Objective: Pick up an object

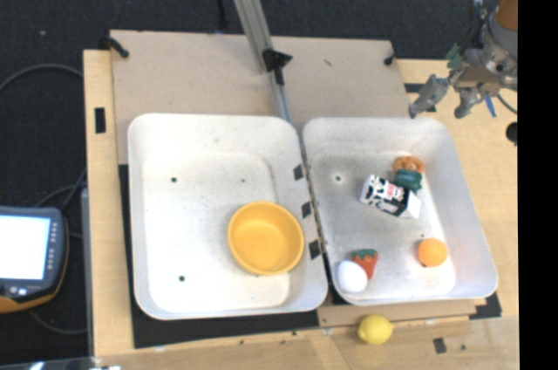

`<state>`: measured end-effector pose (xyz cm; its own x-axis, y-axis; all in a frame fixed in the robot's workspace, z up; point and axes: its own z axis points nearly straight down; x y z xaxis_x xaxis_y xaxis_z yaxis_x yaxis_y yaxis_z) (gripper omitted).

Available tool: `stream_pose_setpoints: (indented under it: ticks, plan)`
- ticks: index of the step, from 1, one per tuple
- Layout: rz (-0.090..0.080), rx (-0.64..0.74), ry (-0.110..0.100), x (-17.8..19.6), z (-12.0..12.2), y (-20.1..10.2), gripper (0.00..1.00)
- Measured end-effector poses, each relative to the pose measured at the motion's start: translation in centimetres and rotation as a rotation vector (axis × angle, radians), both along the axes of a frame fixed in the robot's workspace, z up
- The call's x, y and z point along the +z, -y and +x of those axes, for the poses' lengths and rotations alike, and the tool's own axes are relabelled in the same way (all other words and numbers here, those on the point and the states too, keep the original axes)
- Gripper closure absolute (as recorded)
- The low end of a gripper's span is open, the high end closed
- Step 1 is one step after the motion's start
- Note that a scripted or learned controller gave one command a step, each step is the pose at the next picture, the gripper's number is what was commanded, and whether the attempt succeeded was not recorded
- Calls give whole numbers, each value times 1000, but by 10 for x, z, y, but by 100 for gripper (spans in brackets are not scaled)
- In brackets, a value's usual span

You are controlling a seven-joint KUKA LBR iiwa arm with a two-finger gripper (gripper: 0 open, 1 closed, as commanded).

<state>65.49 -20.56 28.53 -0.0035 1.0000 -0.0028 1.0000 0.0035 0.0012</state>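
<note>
My gripper (446,100) hangs above the far right corner of the right bin (462,185), open, with nothing between its fingers. In the right bin lie a black-and-white toy (384,193), a teal and orange toy (407,173) touching it, an orange ball (431,252), a white ball (351,276) and a small red piece (367,260) beside it. A yellow bowl (265,237) sits in the left bin (174,185), near its right wall. All objects lie well below and left of the gripper.
A yellow lemon-like object (375,329) lies on the bench in front of the right bin. A metal pole (248,2) rises at the back between the bins. A screen device (30,255) sits at the far left.
</note>
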Motion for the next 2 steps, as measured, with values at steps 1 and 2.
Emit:
stream_pose_setpoints:
  ticks: [1, 2]
  plan:
    - [-2, 0, -1, 0, 0, 1, 0]
    - [0, -4, -5, -47, -10, 0, 0]
